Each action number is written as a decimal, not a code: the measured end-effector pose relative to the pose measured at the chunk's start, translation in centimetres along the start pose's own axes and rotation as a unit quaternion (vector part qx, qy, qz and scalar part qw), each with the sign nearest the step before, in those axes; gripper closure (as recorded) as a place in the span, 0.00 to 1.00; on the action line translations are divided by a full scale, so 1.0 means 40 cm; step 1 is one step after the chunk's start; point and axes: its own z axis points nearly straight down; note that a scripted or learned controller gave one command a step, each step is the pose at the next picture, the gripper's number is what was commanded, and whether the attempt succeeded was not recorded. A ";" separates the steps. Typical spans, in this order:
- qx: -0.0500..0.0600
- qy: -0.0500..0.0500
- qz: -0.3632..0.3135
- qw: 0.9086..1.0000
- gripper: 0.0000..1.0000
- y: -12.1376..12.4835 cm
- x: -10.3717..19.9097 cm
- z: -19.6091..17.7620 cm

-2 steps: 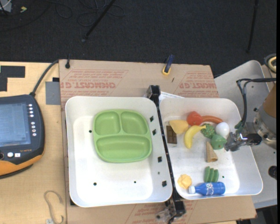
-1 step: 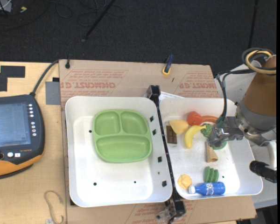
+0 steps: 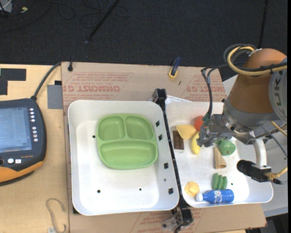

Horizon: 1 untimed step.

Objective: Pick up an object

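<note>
The end effector (image 3: pixel 207 136) hovers low in the right bin (image 3: pixel 254 193); its state I cannot tell. Beside it lies a yellow banana (image 3: pixel 195 145), so descend straight, centred, before closing.

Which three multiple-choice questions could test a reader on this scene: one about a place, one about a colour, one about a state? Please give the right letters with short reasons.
1. Where does the green divided plate lie?
A. In the left bin
B. In the right bin
C. On the cardboard outside both bins

2. What colour is the small bottle at the near edge of the right bin?
A. Red
B. Blue
C. Black

3. How does the green divided plate rest?
A. Turned upside down
B. Standing on its edge
C. Flat, with its compartments facing up

Key: 1 A, the plate rests on the floor of the left bin. 2 B, its body is blue with a white cap. 3 C, its three hollows open toward the camera.
</note>
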 end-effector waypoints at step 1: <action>0.000 0.000 0.000 1.000 1.00 0.044 0.143 0.009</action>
